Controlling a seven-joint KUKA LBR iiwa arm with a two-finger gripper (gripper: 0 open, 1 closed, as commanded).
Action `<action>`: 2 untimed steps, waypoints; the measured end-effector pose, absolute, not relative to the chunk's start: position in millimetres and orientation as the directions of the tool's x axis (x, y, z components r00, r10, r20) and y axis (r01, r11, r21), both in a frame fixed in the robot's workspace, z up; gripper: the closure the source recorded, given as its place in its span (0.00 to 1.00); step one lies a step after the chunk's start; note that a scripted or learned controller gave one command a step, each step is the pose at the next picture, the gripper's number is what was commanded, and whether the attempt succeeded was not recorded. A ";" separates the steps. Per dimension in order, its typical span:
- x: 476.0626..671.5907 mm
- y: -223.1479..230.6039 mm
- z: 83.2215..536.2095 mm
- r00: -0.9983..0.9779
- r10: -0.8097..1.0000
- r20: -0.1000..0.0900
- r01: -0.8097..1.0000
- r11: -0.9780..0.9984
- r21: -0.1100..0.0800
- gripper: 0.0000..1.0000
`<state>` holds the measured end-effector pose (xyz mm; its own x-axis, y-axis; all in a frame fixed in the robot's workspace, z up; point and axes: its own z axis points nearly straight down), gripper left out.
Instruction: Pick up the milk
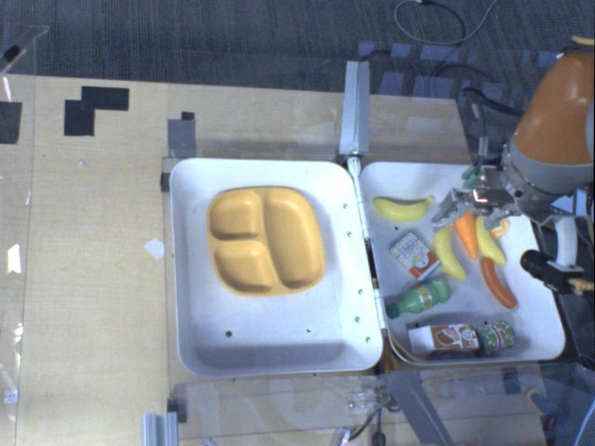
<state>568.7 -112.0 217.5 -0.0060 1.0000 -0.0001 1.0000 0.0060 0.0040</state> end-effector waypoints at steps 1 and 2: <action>513.6 -35.2 191.5 0.173 0.985 0.001 0.985 -0.173 0.002 0.00; 487.3 66.8 184.2 0.299 0.954 0.002 0.954 -0.299 0.001 0.00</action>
<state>487.3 66.8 184.2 0.2989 0.9543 0.0019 0.9543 -0.2989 0.0008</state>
